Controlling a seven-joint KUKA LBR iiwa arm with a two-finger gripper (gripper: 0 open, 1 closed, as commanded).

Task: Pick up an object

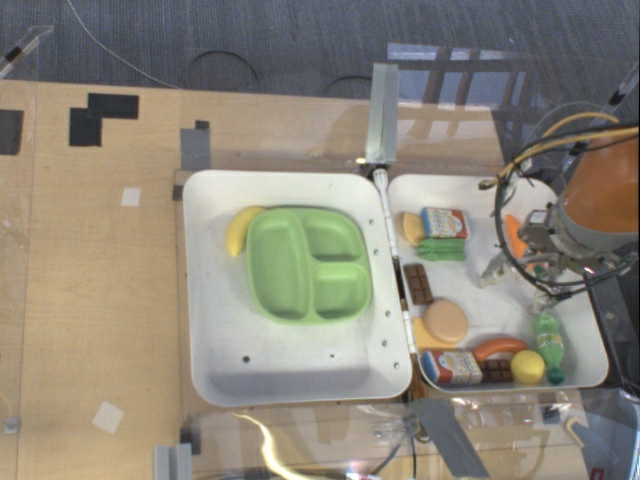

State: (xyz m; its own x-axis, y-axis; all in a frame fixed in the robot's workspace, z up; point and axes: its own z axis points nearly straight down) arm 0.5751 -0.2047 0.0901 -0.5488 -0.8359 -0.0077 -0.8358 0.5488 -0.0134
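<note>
- white plastic, two shallow bins side by side on the bench: the left bin and the right bin, with a metal divider bar rising behind the seam between them.
- left bin holds a green compartment plate, three sections, lying flat near the middle; a yellow banana peeks out at the plate's upper left edge, touching it.
- right bin is busy: a small boxed snack with a blue and red label on a green pack near the top, and a round yellowish piece just beside them on the left.
- a brown chocolate bar lies near the left wall, a tan round bun just below it.
- along the front wall: another labelled packet, a red-orange sausage, a yellow lemon, and a green bottle at the right.
- the arm, grey with its orange band, hangs over the right side of the right bin; the gripper sits above the bin floor near the green bottle, an orange item just at its left.
- fingers: cannot tell if they are wide or closed from this angle.
- bench is pale wood with black square markers at upper left; grey carpet beyond it, a thin cable trailing across.
</note>
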